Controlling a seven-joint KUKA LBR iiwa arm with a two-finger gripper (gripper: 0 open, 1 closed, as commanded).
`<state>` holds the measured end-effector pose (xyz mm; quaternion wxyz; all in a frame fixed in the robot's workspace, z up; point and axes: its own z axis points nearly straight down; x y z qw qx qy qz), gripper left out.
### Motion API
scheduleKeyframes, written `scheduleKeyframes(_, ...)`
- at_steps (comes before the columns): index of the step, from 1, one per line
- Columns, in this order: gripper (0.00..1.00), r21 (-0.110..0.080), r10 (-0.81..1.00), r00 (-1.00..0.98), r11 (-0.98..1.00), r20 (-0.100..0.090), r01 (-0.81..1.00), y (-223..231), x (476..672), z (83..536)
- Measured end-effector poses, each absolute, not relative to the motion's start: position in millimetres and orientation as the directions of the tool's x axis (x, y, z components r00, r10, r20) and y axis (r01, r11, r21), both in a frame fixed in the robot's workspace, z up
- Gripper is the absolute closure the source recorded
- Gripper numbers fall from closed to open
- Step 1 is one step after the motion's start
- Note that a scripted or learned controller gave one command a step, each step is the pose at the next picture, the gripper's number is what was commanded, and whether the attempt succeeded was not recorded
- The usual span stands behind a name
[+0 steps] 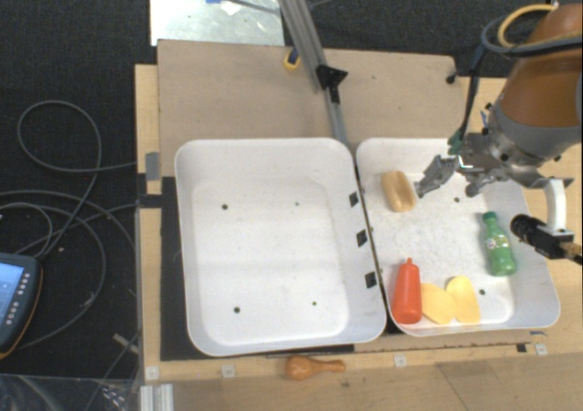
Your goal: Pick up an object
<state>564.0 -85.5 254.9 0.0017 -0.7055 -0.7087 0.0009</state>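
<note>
Evidently the arm is in its approach step: the gripper (453,177) hangs over the right bin (547,313), fingers apparently spread with nothing between them, though the slant makes that hard to confirm. Just beside it lies the tan bread roll (398,190), the likeliest target. Next it needs to centre over the roll, then descend and close.

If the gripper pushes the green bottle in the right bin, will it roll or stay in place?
The green bottle lies on its side on the right bin floor, so it would probably roll if pushed across its length. Its round, smooth-looking body may slip between the gripper fingers. It looks like small plastic, so likely light.
</note>
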Motion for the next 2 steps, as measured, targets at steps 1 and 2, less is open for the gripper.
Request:
scheduleKeyframes(1,0.0,0.001,1.0,-0.003,0.003,0.0,1.0,-85.9,564.8,257.2)
scheduleKeyframes(2,0.0,-0.005,1.0,0.0,0.0,0.001,1.0,-85.4,565.6,194.5)
